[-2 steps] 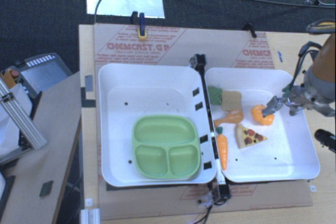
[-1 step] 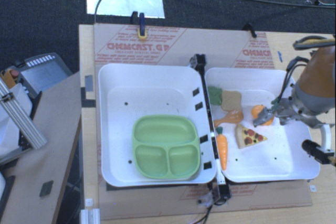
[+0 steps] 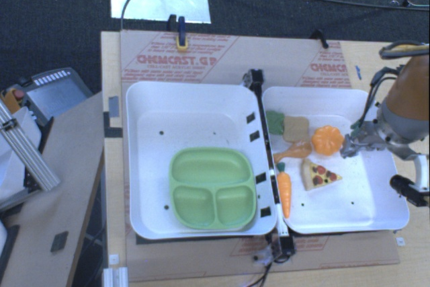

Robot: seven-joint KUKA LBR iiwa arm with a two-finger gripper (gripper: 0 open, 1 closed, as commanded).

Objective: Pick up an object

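The right bin [image 3: 376, 212] holds several toy foods: an orange pumpkin [image 3: 327, 140], a pizza slice [image 3: 318, 175], a carrot [image 3: 285, 193] by the divider, a tan bread slice [image 3: 295, 128], a green leafy piece [image 3: 275, 121] and an orange strip [image 3: 293, 152]. My gripper [image 3: 351, 146] reaches in from the right and sits low, just right of the pumpkin and above the pizza slice. I see nothing held between its fingers.
The left bin [image 3: 154, 117] holds a green three-compartment plate [image 3: 213, 187]. A black divider clip strip [image 3: 262, 144] runs between the bins. The arm's orange band and grey wrist [image 3: 406, 104] hang over the right bin's right side. A grey device [image 3: 54, 94] sits on the left bench.
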